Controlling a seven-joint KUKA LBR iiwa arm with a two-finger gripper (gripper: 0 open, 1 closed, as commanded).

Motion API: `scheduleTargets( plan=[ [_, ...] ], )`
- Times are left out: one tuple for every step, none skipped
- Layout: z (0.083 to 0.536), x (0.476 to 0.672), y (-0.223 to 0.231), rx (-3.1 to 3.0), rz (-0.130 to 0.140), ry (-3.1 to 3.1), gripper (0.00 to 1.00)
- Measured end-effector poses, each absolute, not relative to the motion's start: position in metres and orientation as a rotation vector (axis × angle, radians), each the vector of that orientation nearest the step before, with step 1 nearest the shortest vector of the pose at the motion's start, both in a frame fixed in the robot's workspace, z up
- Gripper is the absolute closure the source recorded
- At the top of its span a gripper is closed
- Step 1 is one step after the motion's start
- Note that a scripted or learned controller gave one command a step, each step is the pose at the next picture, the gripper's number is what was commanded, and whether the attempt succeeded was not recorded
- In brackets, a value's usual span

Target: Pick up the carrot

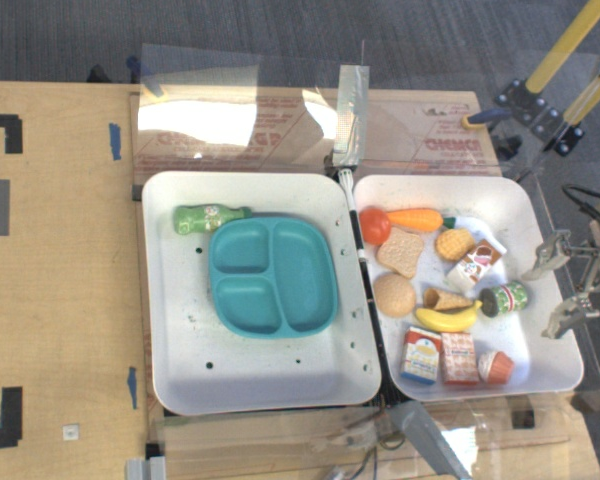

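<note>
The carrot (414,219) lies flat along the right bin's (555,268) far wall, beside a tomato (374,226); the gripper (565,283) seems to hover at the bin's right rim, its grip state unclear.

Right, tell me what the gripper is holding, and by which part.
Nothing. The gripper sits at the right bin's right edge with nothing between its fingers; the carrot lies untouched at the bin's top.
</note>
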State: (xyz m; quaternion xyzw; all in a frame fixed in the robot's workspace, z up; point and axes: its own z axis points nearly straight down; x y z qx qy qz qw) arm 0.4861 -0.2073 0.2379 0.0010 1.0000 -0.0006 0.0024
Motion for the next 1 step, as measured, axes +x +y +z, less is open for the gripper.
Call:
scheduleTargets(
  plan=[
    [0.1049, 0.4876, -0.1498, 0.098, -0.007, 3.115, 0.00]
  ],
)
